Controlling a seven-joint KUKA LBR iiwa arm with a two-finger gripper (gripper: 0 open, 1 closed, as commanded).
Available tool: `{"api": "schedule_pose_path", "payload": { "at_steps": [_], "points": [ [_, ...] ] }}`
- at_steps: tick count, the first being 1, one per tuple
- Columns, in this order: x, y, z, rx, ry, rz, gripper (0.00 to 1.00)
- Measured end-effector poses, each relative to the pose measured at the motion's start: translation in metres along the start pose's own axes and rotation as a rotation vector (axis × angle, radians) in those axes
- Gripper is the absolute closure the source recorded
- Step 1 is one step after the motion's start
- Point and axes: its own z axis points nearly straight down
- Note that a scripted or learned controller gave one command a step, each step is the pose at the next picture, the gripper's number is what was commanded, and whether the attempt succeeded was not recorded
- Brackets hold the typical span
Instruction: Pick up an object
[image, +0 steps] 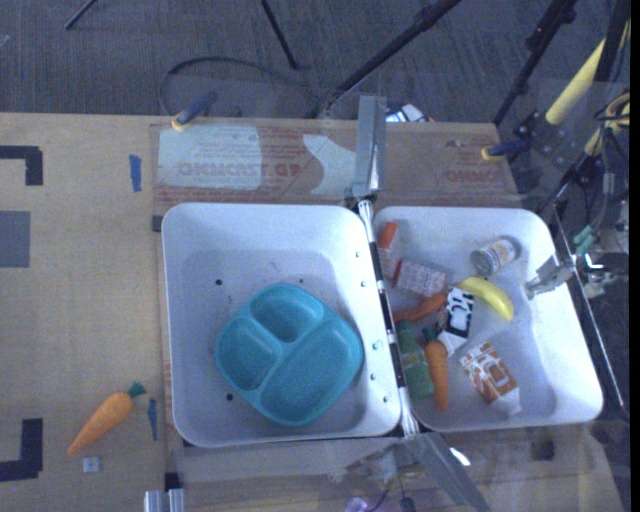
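Note:
The right bin (570, 350) holds a heap of small items. Among them are a yellow banana (490, 297), a silver can (495, 255), an orange carrot (437, 372), a white and orange packet (488, 375), a black and white box (458, 318), a red and white box (418, 277) and a green packet (412, 345). What looks like my gripper (550, 275) is a grey metal piece at the right bin's far right rim. It hangs just right of the banana and the can, and nothing shows in it.
A teal divided plate (290, 352) lies in the left bin (200, 250). A toy carrot (100, 420) lies on the bench outside the bins at the lower left. Dark stands and cables crowd the right edge.

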Motion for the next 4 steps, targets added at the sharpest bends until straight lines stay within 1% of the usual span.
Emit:
{"api": "schedule_pose_path", "payload": {
  "at_steps": [1,2,3,4],
  "points": [
    [0.018,-0.020,0.126,0.003,0.002,0.318,0.00],
    [0.039,-0.013,0.142,0.000,0.000,0.359,0.00],
    [0.088,0.034,0.163,-0.010,-0.002,0.361,0.00],
    [0.088,0.034,0.156,-0.006,-0.003,0.360,1.00]
  ]
}}
